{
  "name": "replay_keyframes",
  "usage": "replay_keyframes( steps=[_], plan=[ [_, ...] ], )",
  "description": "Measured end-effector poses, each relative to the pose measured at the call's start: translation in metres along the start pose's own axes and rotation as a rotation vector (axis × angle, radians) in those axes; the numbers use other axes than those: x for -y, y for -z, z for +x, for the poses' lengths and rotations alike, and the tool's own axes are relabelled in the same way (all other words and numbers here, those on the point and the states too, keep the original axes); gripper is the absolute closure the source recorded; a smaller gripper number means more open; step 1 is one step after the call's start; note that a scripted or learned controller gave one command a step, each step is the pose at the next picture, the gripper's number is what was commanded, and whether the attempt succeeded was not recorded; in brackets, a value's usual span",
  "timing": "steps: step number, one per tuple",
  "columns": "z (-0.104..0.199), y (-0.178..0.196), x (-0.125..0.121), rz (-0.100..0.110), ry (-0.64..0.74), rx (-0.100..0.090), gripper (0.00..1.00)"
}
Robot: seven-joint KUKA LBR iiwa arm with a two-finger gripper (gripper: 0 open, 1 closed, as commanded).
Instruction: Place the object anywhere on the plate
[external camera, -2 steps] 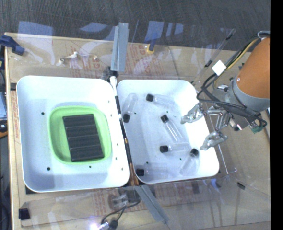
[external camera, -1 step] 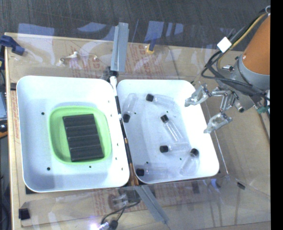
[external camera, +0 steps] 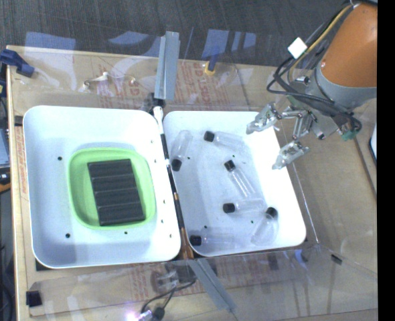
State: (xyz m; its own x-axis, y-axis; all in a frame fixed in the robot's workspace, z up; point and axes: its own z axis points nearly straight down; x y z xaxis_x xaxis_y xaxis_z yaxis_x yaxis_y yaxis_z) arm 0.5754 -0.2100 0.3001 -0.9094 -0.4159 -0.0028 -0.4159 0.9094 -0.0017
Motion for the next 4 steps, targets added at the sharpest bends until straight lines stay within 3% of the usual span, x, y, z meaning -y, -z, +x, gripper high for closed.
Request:
replay_keyframes(
  steps=[1, 2, 3, 4],
  plan=[
    [-0.028, 0.023, 0.013, 0.001, -0.023, 0.000, 0.00],
    [-0.061, 0.023, 0.028, 0.001, -0.034, 0.000, 0.00],
    [-0.074, 0.023, 0.035, 0.004, -0.097, 0.002, 0.00],
    [-0.074, 0.080, 0.035, 0.002, -0.165, 0.000, 0.00]
  ],
)
